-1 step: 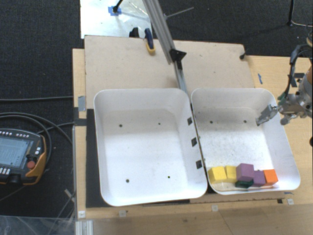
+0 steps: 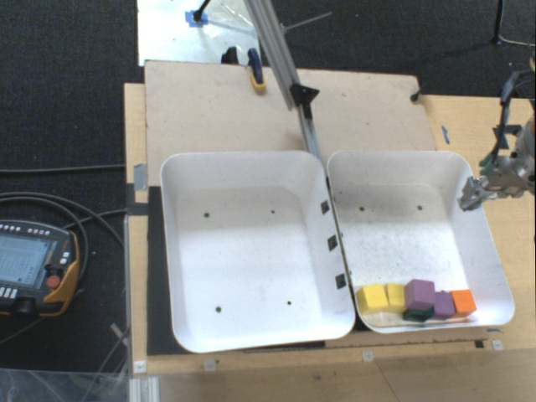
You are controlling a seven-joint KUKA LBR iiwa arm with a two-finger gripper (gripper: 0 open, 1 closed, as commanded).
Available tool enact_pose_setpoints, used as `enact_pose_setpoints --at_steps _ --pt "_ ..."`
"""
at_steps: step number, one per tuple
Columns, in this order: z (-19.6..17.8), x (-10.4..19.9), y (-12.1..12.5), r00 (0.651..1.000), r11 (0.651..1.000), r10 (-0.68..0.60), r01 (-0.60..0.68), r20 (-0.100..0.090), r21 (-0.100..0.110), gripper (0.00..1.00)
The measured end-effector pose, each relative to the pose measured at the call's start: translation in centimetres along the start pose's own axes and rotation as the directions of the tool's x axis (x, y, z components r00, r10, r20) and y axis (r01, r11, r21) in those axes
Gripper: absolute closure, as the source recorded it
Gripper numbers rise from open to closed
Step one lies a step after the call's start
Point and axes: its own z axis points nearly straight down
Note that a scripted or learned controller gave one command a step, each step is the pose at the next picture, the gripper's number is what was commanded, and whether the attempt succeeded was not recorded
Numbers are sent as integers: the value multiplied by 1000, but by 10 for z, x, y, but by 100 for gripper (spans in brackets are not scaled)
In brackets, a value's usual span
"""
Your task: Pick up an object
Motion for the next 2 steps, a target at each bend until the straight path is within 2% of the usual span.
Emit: enact_pose_setpoints --at_steps 1,2 --pt "0 0 0 1000 1000 0 0 0 1 0" --pt "-11 0 1 1000 1000 -4 4 1 -3 100"
